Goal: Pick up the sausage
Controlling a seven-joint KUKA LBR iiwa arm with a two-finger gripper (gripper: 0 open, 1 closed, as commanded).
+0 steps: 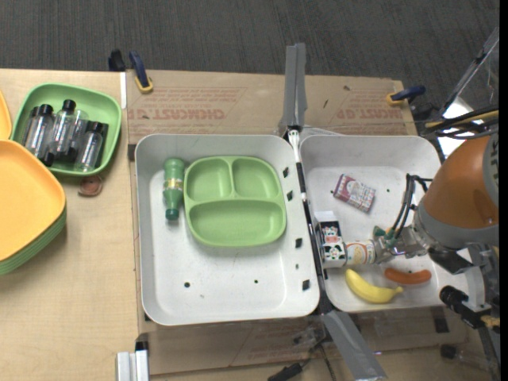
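The sausage (408, 275), short and reddish-orange, lies flat near the front right of the right bin (373, 161). The gripper (379, 248) hangs low just above and to the left of it, at the end of the grey arm with the orange band (470, 189) that reaches in from the right. A small pale cylinder with an orange ring (359, 252) sits right at the gripper's tip. I cannot make out whether it is held. The sausage is apart from the gripper and lies free on the bin floor.
A banana (371, 287) lies just left of the sausage. A small black-and-white carton (330, 241) and a pink packet (353, 191) share the right bin. The left bin (230, 292) holds a green divided plate (235, 201) and a green bottle (172, 187).
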